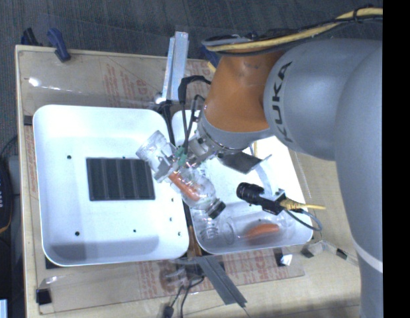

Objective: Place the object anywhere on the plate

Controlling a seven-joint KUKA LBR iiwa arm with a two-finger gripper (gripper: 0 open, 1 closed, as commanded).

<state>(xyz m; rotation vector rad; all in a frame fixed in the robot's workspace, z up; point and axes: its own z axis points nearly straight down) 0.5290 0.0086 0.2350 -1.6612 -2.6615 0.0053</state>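
Observation:
The plate is a dark ribbed rectangle (pixel 120 179) lying flat in the middle of the left white bin (pixel 59 138). My gripper (pixel 177 169) hangs over the seam between the two bins, just right of the plate's right edge. A small orange object (pixel 185 187) sits right at the gripper's clear tip. Clear plastic blurs the spot, so I cannot tell whether it is held. A second orange piece (pixel 261 230) lies near the front of the right bin (pixel 291 240).
A clear plastic bottle-like thing (pixel 221 227) with a dark cap lies at the front left of the right bin. The grey and orange arm covers most of that bin. A metal bar (pixel 176 65) stands behind the bins, and a blue clamp (pixel 57 45) grips the bench's far left corner.

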